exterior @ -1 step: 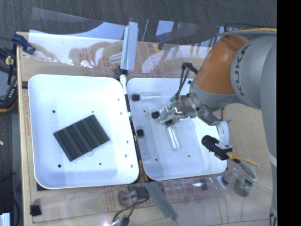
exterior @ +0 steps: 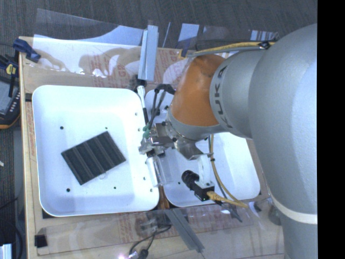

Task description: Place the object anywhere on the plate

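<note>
Can't tell what the claw [exterior: 152, 144] is doing, it sits over the seam between the two white bins [exterior: 43, 144]; the one dark ribbed plate [exterior: 93, 157] lies flat in the left bin; the object itself I can't make out, so weight, stiffness and where to grab it are anyone's guess; one arm [exterior: 259, 90], two bins, one plate.

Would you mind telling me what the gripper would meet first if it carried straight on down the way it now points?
Probably the rim where the two bins meet: the gripper points down over the left bin's right edge, well away from the dark ridged plate. Depth is unclear.
</note>
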You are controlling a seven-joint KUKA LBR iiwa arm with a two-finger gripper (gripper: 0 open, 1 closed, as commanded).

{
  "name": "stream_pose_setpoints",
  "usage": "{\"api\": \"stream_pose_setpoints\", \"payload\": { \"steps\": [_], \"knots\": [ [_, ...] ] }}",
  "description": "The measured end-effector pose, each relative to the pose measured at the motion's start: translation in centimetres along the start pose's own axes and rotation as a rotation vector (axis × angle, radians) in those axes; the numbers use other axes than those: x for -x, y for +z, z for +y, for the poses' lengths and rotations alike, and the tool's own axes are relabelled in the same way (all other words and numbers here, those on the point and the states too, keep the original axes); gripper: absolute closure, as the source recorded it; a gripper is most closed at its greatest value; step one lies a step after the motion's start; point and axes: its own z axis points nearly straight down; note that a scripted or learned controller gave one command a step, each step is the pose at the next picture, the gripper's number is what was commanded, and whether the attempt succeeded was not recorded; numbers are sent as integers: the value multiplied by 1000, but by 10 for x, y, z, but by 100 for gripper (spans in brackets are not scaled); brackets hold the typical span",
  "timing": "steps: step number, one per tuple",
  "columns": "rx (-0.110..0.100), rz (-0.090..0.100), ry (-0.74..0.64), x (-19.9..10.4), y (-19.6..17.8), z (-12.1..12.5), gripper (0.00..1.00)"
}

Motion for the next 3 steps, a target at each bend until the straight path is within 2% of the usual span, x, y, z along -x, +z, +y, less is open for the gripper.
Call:
{"api": "stream_pose_setpoints", "payload": {
  "steps": [1, 2, 3],
  "knots": [
    [2, 1, -150, -93, -28, 62, 100],
    [3, 0, 143, -139, -91, 113, 100],
    [-3, 0, -73, -80, -65, 57, 100]
  ]
}}
